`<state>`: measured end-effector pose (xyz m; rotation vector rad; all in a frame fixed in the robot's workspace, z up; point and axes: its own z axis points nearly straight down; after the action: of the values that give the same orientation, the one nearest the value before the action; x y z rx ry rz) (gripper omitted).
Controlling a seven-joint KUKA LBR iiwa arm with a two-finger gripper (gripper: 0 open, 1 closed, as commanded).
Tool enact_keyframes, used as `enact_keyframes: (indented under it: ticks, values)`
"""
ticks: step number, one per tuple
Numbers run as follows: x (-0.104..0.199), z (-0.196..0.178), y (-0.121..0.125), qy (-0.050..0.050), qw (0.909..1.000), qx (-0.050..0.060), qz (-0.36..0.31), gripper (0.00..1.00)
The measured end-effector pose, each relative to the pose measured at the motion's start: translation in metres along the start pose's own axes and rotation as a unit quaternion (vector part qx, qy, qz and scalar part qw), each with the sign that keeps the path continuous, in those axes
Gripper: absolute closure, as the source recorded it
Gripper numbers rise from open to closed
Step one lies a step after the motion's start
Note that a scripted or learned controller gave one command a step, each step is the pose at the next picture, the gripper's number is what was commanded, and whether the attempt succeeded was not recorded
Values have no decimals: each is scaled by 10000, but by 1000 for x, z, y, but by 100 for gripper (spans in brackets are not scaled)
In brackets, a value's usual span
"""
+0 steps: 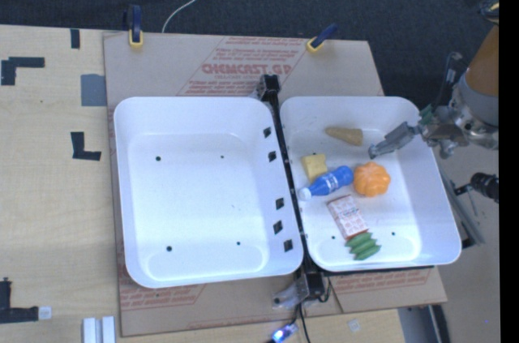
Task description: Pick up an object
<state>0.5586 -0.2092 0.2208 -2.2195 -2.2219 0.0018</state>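
Dark carpet behind, wooden bench (pixel 49 171) below, two white bins on cardboard. Everything sits in the right bin (pixel 430 203): orange ball (pixel 372 179) at centre, blue bottle (pixel 328 182) and yellow block (pixel 315 165) beside it, tan wedge (pixel 345 135) above, red packet (pixel 347 216) and green piece (pixel 364 246) below. Gripper (pixel 381 148) hangs just above the ball, likely lining up; whether its fingers are spread I cannot tell.
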Motion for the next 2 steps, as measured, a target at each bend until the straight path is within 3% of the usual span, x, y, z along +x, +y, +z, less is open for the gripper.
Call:
enact_keyframes:
  ticks: [1, 2]
  values:
    - [-5, -215, 39, -37, 9999, -96, -13, 0]
    - [-5, -215, 37, -20, 10000, -12, -3, 100]
